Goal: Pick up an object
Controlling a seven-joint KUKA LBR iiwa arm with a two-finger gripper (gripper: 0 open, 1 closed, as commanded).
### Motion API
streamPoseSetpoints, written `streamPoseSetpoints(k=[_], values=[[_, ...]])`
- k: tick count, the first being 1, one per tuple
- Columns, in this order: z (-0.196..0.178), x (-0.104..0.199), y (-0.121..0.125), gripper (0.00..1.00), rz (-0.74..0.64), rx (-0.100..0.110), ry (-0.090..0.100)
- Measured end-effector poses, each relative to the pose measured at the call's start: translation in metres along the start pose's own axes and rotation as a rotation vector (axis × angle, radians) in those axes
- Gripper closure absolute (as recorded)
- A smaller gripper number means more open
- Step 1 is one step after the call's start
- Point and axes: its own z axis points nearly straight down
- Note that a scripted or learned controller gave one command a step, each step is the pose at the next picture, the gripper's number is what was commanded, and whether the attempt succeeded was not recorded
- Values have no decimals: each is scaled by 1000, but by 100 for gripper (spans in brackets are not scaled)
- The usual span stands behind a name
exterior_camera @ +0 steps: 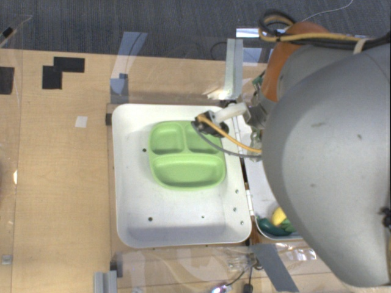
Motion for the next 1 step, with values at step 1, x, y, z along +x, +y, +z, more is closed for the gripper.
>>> streamPoseSetpoints(k=[1], values=[[-137,-13,11,100,-131,-1,3]])
